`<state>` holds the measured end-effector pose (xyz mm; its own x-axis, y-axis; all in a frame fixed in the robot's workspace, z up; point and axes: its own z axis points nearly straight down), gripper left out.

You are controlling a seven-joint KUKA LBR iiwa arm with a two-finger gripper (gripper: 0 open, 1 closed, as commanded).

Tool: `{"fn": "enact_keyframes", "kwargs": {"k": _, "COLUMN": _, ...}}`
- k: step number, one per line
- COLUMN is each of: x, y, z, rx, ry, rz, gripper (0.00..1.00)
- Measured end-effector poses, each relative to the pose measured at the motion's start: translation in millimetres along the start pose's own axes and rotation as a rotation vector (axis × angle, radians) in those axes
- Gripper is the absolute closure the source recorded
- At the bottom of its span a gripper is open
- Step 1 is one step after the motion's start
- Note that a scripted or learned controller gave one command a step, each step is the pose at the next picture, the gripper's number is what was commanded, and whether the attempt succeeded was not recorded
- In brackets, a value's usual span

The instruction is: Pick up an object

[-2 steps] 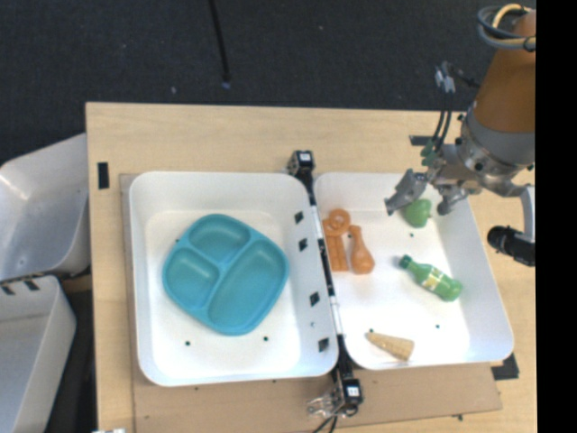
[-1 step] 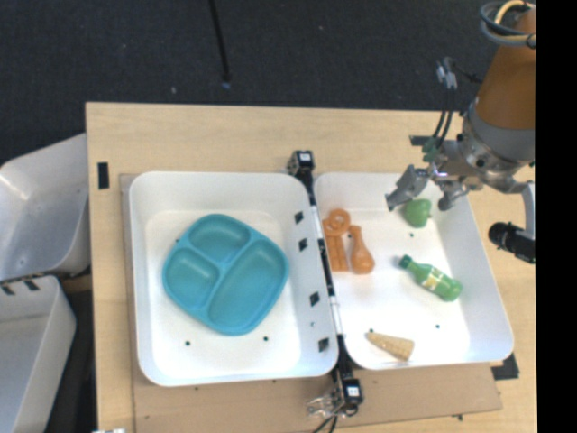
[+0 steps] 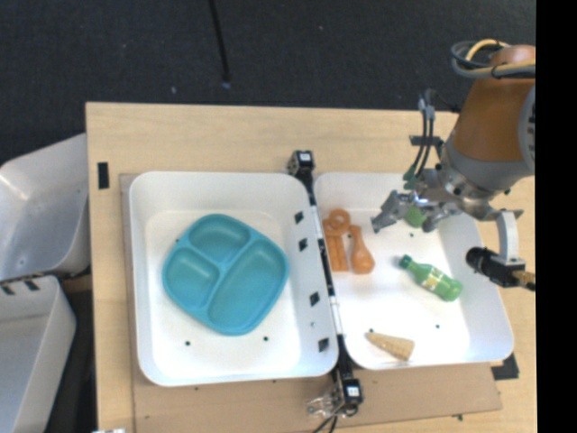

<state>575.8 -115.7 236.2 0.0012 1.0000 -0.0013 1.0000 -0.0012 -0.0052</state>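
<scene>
Fingers (image 3: pixel 410 213) spread, hovering over right bin (image 3: pixel 478 327), something small and green between them but grasp not confirmed. Bottle (image 3: pixel 431 277) lies just below; spoons (image 3: pixel 346 241) left; cone (image 3: pixel 390 344) near front. Risk: round bottle rolls off if fingers close off-centre.

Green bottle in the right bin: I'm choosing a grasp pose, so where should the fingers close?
Grip the green bottle across its wider body, from above. It lies on its side, lengthwise along the bin floor, with open floor around it, so the fingers should straddle its width.
</scene>
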Motion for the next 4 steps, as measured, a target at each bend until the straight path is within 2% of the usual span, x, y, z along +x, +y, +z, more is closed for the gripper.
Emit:
{"fn": "enact_keyframes", "kwargs": {"k": 1, "x": -8, "y": 0, "z": 45, "rx": -0.002, "ry": -0.001, "rz": 0.001, "gripper": 0.0}}
{"fn": "enact_keyframes", "kwargs": {"k": 2, "x": -5, "y": 1, "z": 107, "rx": 0.0, "ry": 0.0, "rz": 0.003, "gripper": 0.0}}
{"fn": "enact_keyframes", "kwargs": {"k": 3, "x": -5, "y": 3, "z": 92, "rx": -0.008, "ry": 0.001, "rz": 0.008, "gripper": 1.0}}
{"fn": "enact_keyframes", "kwargs": {"k": 4, "x": -4, "y": 8, "z": 29, "rx": -0.013, "ry": 0.0, "rz": -0.004, "gripper": 1.0}}
